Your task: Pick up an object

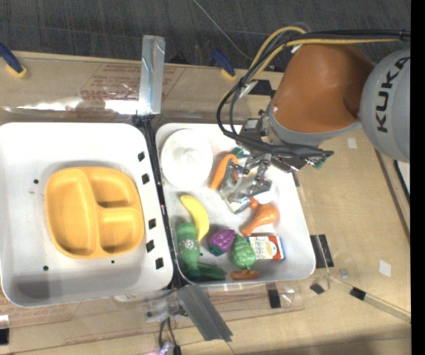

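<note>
While the toys are heaped in the right bin [301, 220], an orange carrot [220, 170] is seen just left of the end effector [243, 186]; its grip cannot be told; a yellow tray [94, 211] is held by the left bin [5, 198].

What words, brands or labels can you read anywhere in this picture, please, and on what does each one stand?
"KUKA": on the grey arm, running down its side.
Print on the small carton in the right bin: too small to read.
Faint print on the cardboard behind the bins: too blurred to read.
</note>
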